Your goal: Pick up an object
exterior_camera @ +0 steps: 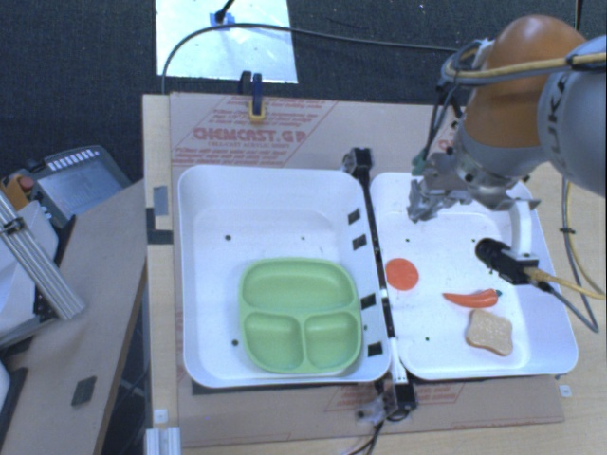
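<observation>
The right bin [545, 349] holds three things: an orange disc [402, 274] near its left wall, a red chili pepper with a green stem [472, 299] in the middle, and a slice of toast [489, 333] near the front. My gripper [424, 207] hangs over the back left part of this bin, up and to the right of the orange disc and apart from it. Nothing shows between its fingers. The arm's orange band [522, 74] rises behind it.
In the left bin [204, 254] lies a green divided plate [302, 314]. A black divider strip [372, 254] runs between the bins. A black cylindrical part [503, 259] with a cable sticks out over the right bin near the pepper.
</observation>
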